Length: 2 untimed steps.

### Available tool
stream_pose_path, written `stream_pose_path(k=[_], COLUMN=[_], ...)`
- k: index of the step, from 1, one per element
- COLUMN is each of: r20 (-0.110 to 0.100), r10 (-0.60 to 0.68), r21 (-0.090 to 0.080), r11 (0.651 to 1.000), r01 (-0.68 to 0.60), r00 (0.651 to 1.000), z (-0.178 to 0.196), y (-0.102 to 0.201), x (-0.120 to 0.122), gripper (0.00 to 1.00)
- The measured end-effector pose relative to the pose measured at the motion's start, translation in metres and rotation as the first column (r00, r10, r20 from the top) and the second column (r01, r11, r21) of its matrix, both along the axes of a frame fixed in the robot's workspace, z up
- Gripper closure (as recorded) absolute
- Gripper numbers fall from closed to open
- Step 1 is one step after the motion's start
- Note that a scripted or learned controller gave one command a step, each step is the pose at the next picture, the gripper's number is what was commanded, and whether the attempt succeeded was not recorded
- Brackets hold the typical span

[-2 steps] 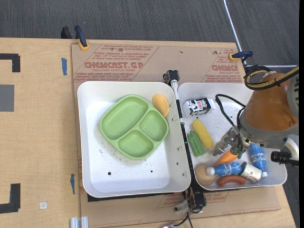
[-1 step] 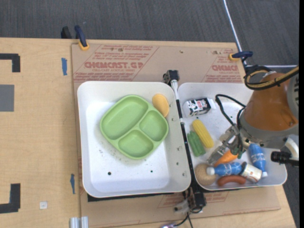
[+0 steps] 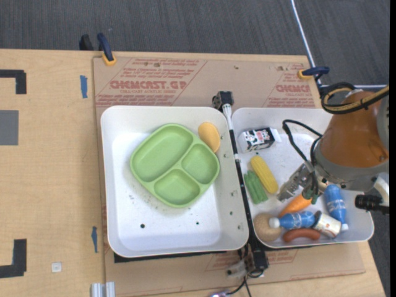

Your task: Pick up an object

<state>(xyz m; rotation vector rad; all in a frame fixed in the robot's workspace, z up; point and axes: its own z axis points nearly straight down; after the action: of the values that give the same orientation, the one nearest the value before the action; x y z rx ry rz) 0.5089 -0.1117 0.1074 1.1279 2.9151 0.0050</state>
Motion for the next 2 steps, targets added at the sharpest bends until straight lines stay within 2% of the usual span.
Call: stream_pose_path(k=[1,2], r20=[0.0,-0.006], r10=[0.275,0.044], r21=[-0.004,0.001], r11=[0.961,0.999], r01=[-0.275,-0.044], r00=[0.961,0.999], z=[-0.0193,-0.0203], y=[-0.0244,-0.0208], x=[-0.0244,-0.0268], gripper=[1.0,1.0])
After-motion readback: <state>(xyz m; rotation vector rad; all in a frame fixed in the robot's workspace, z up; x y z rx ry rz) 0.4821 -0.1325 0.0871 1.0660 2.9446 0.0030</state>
